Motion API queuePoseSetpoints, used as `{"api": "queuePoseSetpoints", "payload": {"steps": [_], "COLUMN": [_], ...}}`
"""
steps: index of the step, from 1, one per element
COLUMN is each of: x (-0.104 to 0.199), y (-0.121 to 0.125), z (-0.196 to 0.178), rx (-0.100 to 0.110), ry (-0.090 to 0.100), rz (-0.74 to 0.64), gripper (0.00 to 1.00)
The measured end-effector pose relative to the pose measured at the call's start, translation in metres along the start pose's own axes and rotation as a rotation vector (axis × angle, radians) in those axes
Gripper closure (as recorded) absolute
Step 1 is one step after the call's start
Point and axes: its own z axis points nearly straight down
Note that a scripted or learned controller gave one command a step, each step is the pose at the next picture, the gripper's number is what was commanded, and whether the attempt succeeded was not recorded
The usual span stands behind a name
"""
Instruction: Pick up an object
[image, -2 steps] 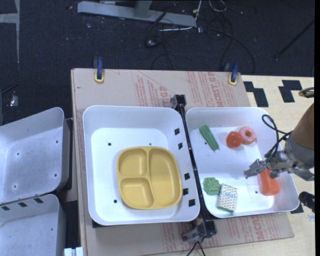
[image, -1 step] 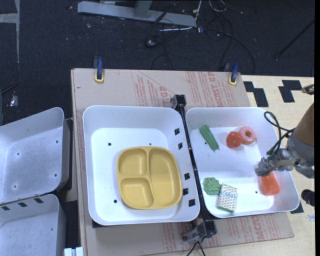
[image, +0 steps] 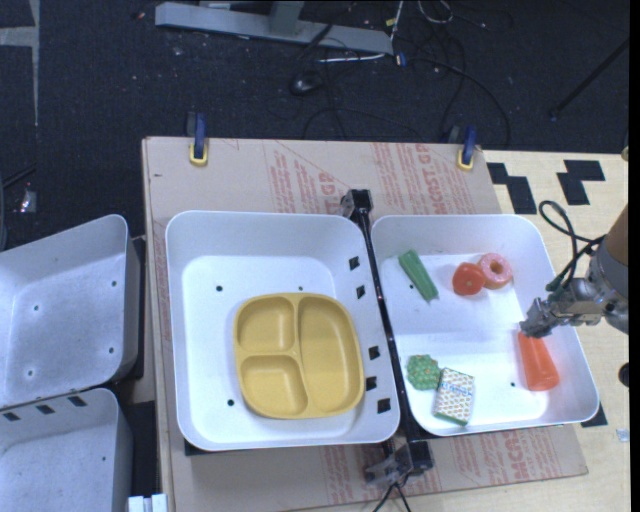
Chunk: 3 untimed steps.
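The right bin (image: 520, 238) holds several small items: a green stick (image: 418, 275), a red round piece (image: 466, 280) touching a pink ring (image: 495, 269), a knobbly green piece (image: 423, 372), a patterned box (image: 455, 396) and an orange-red cylinder (image: 539, 362). My gripper (image: 541, 319) reaches in from the right. It sits low over the bin's right side, just above the top end of the orange-red cylinder. I see nothing lifted in it.
A yellow divided plate (image: 298, 354) lies in the left bin (image: 200, 250). A black divider (image: 380, 330) runs between the bins. Grey trays (image: 60, 300) stand off the bench at the left. Cables hang beside the arm at the right.
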Motion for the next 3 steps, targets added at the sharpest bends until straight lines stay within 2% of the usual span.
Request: {"api": "queuePoseSetpoints", "payload": {"steps": [1, 2, 3], "x": [0.000, 0.048, 0.098], "y": [0.002, 0.017, 0.034], "z": [-0.050, -0.058, -0.043], "rx": [-0.001, 0.002, 0.006], "ry": [-0.001, 0.002, 0.004], "rz": [0.000, -0.004, -0.004], "gripper": [1.00, 1.00, 1.00]}}
